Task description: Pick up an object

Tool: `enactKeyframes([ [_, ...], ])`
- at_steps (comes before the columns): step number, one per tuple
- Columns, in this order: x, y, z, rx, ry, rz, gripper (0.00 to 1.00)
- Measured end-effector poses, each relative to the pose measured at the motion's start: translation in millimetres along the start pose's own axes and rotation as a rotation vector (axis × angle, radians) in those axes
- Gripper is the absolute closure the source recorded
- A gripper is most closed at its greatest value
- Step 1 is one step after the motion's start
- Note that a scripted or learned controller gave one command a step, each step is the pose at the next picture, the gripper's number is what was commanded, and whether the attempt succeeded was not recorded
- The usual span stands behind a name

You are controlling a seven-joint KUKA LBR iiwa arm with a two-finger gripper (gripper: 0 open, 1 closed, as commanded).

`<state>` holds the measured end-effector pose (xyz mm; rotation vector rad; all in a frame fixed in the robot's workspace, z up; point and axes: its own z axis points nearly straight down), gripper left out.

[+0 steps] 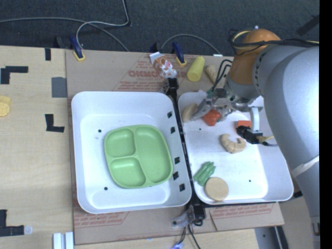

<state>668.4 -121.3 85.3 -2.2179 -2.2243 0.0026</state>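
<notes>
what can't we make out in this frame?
- pincer: blurred and dark in the camera view; finger state unreadable.
- red object: right under the pincer; touching or gripped, cannot tell.
- pale item at the right bin's left wall: partly covered by the pincer, identity unclear.
- small orange piece: partly covered by the black wrist attachment.
- yellow thing: cut off by the left edge.

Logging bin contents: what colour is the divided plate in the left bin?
Light green: the divided plate shows plainly in the camera view, lying in the left bin.
</notes>
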Motion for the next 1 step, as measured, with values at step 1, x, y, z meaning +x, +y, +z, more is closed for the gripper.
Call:
enactKeyframes([
  [1, -0.1, 0.7, -10.5, -0.003, -0.003, -0.001, 1.0],
])
